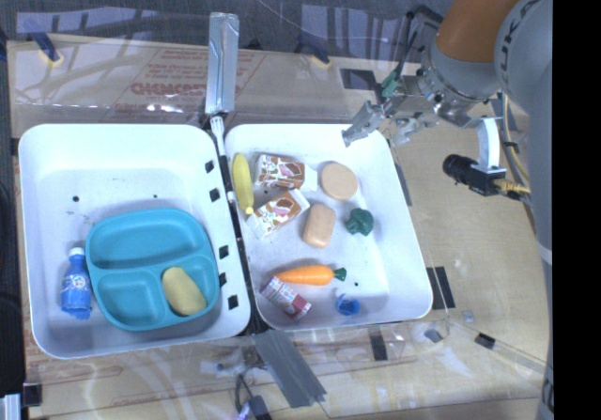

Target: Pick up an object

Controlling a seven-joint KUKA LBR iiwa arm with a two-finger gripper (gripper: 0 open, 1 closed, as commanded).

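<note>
faintly, red writing on the bench (164,80) reads mirrored, illegible.

Both bins (38,221) are white; the left one carries a teal tray (141,249), a yellow potato (184,289) and a blue bottle (75,285) with a white label. The right holds a yellow banana (242,181), two brown-and-white printed packets (279,171), a tan disc (338,180), a beige loaf (318,225), green broccoli (359,221), an orange carrot (303,275) with a green top, a red-and-silver can (285,297) and a small blue piece (346,305). The arm (498,23) is grey with an orange band.
</note>
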